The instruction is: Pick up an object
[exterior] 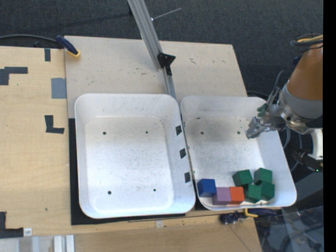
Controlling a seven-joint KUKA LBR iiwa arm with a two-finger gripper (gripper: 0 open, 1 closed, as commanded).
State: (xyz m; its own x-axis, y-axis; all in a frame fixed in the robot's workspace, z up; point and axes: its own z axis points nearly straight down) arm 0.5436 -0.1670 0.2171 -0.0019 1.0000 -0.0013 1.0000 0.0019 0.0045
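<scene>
Wooden bench (131,67) is carrying two white bins; gripper (254,128) is hovering at right bin (210,114)'s 2 o'clock edge, finger state unclear; blocks (239,187) are crowding 5 o'clock corner.

Grey arm (304,96) reaching from right, orange band above wrist, pincer (253,130) low

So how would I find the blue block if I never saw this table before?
Look at the right-hand white bin, the one nearest the gripper. Along its near edge a bunch of small blocks sit together in the corner. The blue block is the one at the left end of that bunch, next to the purple block, and it is the only blue one there.
</scene>
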